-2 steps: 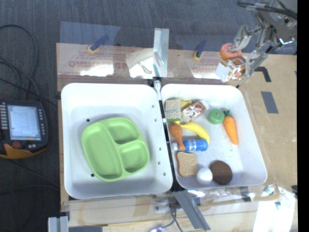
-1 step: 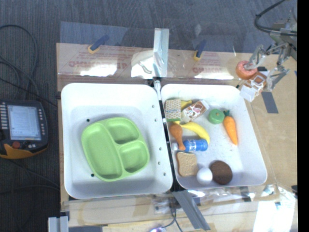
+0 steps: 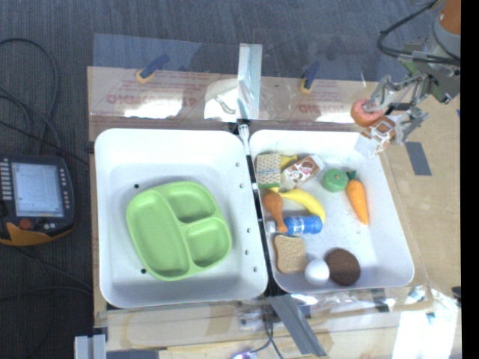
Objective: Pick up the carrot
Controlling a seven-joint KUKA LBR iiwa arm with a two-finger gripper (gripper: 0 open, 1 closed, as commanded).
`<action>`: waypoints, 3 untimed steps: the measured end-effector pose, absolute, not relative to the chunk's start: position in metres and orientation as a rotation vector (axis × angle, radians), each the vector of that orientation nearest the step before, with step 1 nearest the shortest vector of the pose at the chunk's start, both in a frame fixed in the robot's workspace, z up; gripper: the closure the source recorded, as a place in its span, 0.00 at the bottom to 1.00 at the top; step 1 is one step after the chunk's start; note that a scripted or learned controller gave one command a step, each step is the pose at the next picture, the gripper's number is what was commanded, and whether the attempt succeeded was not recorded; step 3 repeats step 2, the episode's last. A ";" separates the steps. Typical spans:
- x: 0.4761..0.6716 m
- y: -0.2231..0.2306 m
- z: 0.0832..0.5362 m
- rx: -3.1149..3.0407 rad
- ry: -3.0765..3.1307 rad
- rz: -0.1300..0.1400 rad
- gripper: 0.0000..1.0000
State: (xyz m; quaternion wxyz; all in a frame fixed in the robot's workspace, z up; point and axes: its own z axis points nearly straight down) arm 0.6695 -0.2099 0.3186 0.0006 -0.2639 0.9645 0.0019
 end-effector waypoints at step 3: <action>0.670 -0.142 0.417 -0.960 2.986 0.003 1.00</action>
